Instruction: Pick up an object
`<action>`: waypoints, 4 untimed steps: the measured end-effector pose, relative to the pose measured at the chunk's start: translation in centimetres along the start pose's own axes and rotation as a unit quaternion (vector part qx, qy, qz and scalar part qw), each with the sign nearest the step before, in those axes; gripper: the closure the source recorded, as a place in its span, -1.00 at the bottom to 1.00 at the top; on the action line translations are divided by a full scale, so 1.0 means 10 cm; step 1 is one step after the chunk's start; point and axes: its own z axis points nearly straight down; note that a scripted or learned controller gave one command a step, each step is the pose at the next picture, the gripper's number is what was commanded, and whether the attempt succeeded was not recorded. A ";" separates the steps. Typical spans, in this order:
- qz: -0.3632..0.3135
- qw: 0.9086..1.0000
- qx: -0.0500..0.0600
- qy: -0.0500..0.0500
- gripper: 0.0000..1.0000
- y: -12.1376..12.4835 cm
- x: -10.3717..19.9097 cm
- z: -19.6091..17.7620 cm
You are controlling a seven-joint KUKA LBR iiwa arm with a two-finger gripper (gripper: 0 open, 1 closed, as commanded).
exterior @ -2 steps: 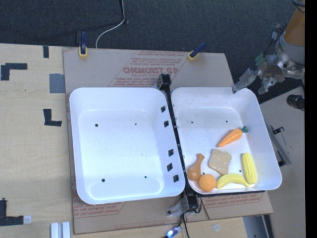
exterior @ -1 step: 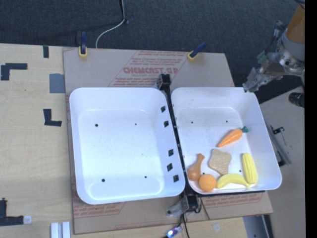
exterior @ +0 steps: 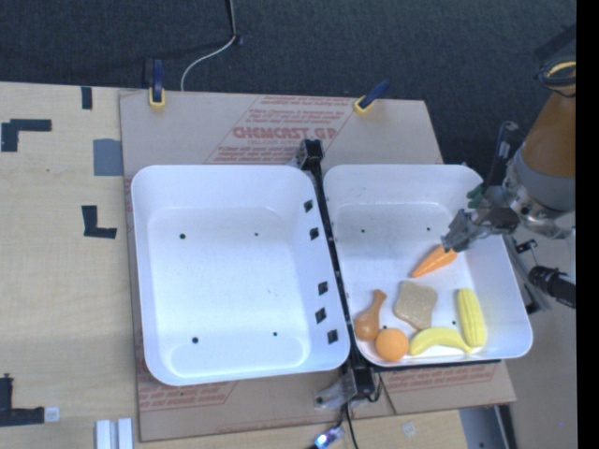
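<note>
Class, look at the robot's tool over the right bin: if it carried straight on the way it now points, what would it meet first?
Most likely the carrot. The tool points down-left, its tip at the carrot's upper end. Whether it already touches is unclear from this slanted view.

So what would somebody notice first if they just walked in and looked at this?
Probably the bright toy food bunched in the near corner of the right white bin: an orange plastic carrot, a yellow corn cob, a yellow banana and a round orange fruit. The grey arm's end effector sits right at the carrot's top.
</note>
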 end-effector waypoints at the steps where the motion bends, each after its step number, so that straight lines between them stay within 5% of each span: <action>1: -0.004 1.000 -0.004 0.000 1.00 -0.53 0.89 -0.13; 2: -0.006 1.000 -0.014 -0.002 1.00 -0.17 1.43 -1.48; 3: -0.005 1.000 -0.012 -0.001 1.00 -0.31 1.99 -2.60; 4: -0.002 1.000 -0.008 -0.002 1.00 -0.26 1.90 -3.02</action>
